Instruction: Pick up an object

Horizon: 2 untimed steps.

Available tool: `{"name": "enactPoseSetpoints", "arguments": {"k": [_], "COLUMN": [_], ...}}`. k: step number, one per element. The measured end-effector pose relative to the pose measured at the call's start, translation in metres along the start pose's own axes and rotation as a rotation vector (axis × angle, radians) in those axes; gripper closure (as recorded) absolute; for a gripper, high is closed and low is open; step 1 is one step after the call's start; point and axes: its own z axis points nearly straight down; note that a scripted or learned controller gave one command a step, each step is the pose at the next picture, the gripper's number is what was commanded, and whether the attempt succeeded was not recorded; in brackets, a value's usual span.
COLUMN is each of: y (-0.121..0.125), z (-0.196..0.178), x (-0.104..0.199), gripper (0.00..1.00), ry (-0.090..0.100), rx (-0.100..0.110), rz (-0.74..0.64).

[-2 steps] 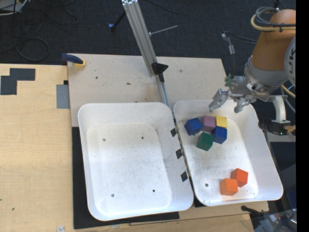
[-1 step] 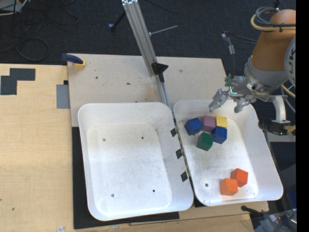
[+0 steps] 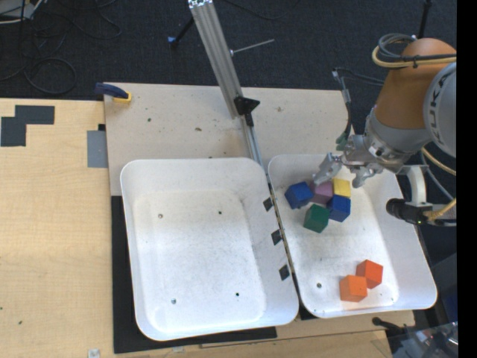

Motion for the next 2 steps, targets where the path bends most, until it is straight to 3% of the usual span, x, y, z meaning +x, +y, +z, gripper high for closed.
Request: {"name": "enactPoseSetpoints", "arguments": {"k": [1, 2], "y": [0.006, 0.01], "z": [0.055, 0.07], "x": [-0.007, -0.009], "gripper": [0.0, 0.0], "ry": [0.0, -0.004], "rx": [0.0, -0.019], "rz": [0.001, 0.003]}}
